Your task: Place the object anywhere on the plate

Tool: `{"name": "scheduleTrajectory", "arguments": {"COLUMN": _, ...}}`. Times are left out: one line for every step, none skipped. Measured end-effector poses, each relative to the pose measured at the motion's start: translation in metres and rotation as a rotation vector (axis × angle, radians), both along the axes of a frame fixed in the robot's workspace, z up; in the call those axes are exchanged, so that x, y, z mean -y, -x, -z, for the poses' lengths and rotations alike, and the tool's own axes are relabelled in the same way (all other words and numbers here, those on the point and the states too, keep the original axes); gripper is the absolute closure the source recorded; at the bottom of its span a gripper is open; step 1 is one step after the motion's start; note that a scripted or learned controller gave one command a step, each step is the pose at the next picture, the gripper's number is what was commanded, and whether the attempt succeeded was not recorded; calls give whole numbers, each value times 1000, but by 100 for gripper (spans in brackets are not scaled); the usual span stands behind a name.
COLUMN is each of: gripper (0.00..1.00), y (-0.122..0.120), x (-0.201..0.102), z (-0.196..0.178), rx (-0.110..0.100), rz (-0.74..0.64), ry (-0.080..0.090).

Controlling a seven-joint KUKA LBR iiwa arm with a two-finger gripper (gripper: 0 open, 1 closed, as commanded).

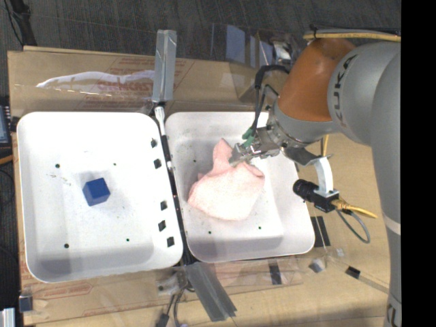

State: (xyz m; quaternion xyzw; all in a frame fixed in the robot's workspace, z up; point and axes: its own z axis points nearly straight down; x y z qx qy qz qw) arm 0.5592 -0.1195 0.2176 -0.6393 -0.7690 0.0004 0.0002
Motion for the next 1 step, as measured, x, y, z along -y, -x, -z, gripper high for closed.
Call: {"name": "scheduleTrajectory", "arguments": {"gripper": 100, "y": -1, "x": -1, "z": -13, "rx": -1, "rz": -5, "ry": 0}}
